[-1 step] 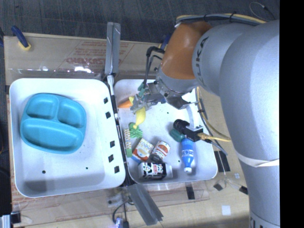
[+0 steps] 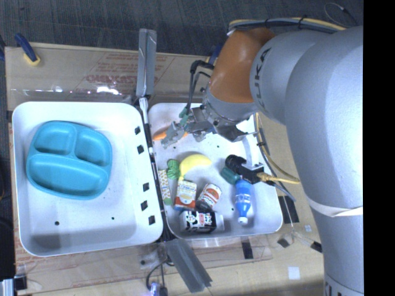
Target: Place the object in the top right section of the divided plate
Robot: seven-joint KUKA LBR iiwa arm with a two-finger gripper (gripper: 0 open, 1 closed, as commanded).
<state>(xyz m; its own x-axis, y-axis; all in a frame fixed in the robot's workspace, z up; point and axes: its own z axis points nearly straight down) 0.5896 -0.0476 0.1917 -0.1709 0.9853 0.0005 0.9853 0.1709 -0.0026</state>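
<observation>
The blue divided plate (image 2: pixel 69 159) lies in the left bin (image 2: pixel 37 227), with two small sections on its far side and one long section on its near side. My gripper (image 2: pixel 179 130) hangs low over the far left part of the right bin (image 2: pixel 271 224). An orange carrot-like piece (image 2: pixel 159 135) lies just left of the gripper tip, against the bin's left wall. Whether the piece is touching the gripper cannot be made out. A yellow lemon (image 2: pixel 195 164) sits a little nearer than the gripper.
The right bin also holds a green item (image 2: pixel 173 168), a small orange-and-white carton (image 2: pixel 186 193), a red-and-white can (image 2: pixel 211 195), a blue bottle (image 2: pixel 244 201) and a black-and-white carton (image 2: pixel 200 221). The arm's bulk covers the bin's far right.
</observation>
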